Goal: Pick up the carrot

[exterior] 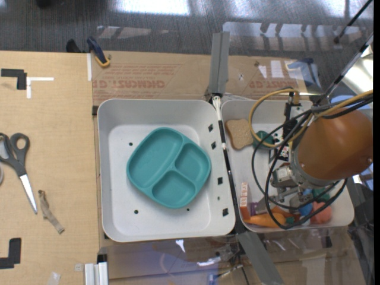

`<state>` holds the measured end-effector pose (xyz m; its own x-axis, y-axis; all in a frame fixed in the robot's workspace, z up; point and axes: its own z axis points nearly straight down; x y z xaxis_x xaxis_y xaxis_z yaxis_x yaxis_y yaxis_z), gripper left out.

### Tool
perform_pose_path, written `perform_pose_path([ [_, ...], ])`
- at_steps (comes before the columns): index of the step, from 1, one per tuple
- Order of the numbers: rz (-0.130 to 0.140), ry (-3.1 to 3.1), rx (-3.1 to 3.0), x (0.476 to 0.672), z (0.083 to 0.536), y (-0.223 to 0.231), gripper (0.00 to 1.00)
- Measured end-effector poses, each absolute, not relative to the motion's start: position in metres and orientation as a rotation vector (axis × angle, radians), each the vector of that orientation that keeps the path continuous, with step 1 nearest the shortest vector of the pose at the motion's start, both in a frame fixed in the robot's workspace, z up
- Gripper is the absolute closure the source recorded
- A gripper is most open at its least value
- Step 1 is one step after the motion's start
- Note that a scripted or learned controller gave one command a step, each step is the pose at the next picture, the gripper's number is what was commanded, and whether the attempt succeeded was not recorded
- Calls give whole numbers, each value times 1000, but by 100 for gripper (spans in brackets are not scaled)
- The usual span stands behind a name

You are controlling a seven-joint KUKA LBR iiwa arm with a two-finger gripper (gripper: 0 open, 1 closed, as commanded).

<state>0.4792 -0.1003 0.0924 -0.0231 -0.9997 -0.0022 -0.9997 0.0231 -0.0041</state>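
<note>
Looming largest in the frame's right half, the grey arm with its glossy orange band (335,147) hangs over the right-hand shallow white plastic bin (234,108), trailing black and yellow cables. Its gripper (291,189) sits low inside that bin, and whether it is open or closed cannot be told, since the wrist and cables hide it.

The smooth orange carrot (266,220) lies on the bin floor near the bottom wall, toward lower right of the frame. Its long axis runs roughly left to right across the picture, with the narrower end seeming to point left. It lies just below and slightly left of the gripper; contact cannot be judged.

A tan, slice-shaped piece of toast (239,133) rests in the same bin's upper left corner. The left-hand white bin (107,177) carries a teal three-compartment plastic plate (170,167). On the pale wooden tabletop (53,129) at far left lie grey-handled metal scissors (19,165).
</note>
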Motion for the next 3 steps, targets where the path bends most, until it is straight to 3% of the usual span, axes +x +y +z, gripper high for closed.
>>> perform_pose_path([
  [1,-13,2238,-2183,484,104,-99,100],
  [2,-2,2243,-2187,481,102,-98,0],
  [3,2,2353,-2074,573,192,-83,0],
])
